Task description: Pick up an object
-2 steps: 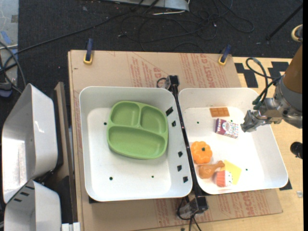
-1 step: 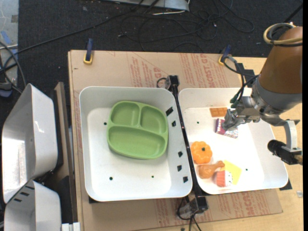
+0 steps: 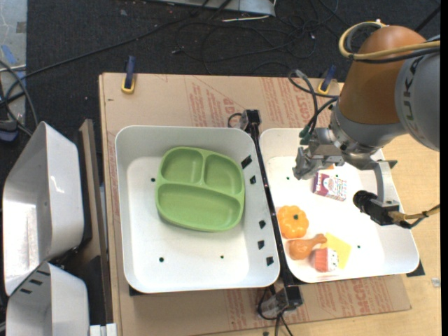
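Note:
The right bin [image 3: 399, 254] holds several small toys. A purple and white carton [image 3: 330, 185] lies near its middle. Below it are an orange pumpkin [image 3: 293, 220], a tan drumstick [image 3: 306, 246], a yellow wedge [image 3: 341, 246] and a small red and white piece [image 3: 323, 259]. My gripper [image 3: 310, 162] hangs over the bin's upper left part, just up and left of the carton. I see nothing held in it. The arm's grey and orange body hides the bin's far right corner.
A green divided plate [image 3: 201, 188] lies in the left bin [image 3: 140, 257]. A black divider strip [image 3: 262, 187] runs between the bins. Black cables and a black attachment [image 3: 374, 207] trail over the right bin. White containers [image 3: 38, 201] stand off the bench's left side.

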{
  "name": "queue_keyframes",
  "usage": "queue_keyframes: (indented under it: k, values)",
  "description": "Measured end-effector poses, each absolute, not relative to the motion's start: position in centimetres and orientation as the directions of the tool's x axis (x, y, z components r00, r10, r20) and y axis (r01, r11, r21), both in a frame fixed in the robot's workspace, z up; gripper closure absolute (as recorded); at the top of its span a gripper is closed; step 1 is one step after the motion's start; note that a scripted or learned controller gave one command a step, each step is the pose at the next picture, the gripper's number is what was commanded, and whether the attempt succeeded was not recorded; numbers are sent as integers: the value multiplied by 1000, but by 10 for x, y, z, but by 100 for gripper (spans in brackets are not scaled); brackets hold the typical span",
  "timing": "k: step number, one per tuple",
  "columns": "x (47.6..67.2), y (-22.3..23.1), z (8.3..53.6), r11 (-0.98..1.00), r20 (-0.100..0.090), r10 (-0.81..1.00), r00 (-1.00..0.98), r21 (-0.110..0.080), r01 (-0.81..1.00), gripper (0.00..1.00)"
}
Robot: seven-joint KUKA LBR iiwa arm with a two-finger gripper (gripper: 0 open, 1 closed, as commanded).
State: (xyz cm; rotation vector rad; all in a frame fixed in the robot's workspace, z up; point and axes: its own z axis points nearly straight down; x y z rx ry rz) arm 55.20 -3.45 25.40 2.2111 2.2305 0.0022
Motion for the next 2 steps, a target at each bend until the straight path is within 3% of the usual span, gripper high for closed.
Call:
queue_keyframes:
  k: [2]
  values:
    - [592,61,246,7,1,1000,-7,2,1000,100]
